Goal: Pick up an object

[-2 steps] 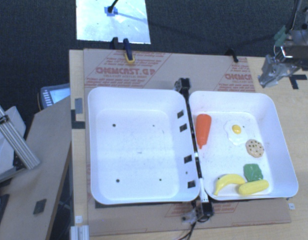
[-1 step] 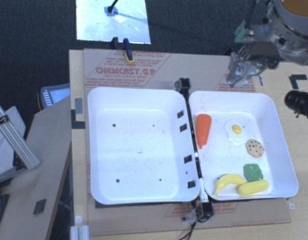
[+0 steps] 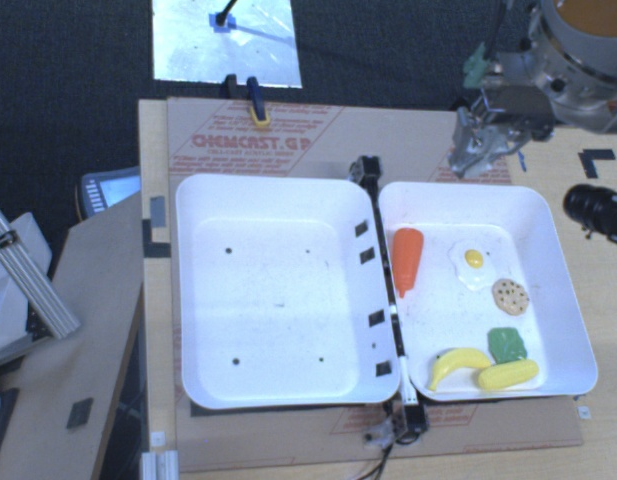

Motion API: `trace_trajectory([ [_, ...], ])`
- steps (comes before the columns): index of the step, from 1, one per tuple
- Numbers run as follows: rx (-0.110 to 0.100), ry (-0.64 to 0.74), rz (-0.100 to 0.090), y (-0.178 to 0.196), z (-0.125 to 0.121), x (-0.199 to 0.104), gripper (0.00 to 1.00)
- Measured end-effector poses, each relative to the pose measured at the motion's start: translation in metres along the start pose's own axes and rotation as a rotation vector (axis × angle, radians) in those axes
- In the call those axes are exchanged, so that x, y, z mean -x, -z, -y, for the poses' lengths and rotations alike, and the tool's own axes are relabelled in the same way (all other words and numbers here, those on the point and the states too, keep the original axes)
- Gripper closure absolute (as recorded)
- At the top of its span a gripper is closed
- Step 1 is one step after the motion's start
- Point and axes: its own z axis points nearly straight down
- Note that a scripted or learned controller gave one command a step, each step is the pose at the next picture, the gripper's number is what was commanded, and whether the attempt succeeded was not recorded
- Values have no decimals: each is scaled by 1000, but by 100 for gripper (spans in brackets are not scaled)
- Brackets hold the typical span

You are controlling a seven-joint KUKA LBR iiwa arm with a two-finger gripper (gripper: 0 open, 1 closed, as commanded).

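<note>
**A:** Where is the pincer?

**B:** The pincer [image 3: 475,165] hangs over the desk [image 3: 553,168], just behind the far rim of the right bin [image 3: 548,258], toward that rim's left half. Its tip is a blurred grey clump, so I cannot tell whether it stands wide or narrow.

**A:** And the arm?

**B:** The arm [image 3: 578,58] enters at the upper right and is cut off by the picture's edge (a slice of the orange band shows at the very top).

**A:** What is there to pick?

**B:** Six things, all in the right bin and apart from the pincer. A carrot [image 3: 407,258] lies near the left wall, thick end far, point near. An egg [image 3: 472,263], fried, sits to its right, with a cookie [image 3: 509,295] just beside it on the near side. In the near right corner a banana [image 3: 454,364] and a yellow piece [image 3: 510,373] meet end to end. Whether they touch or overlap, I cannot tell. A green piece [image 3: 506,342] sits just behind them, too small to name.

**A:** The other bin?

**B:** The left bin [image 3: 278,288] sits alongside, with black clips [image 3: 367,256] down the seam.
</note>
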Motion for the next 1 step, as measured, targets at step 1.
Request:
trace_trajectory([
  [1, 0, 0, 0, -6, 8, -11, 100],
])
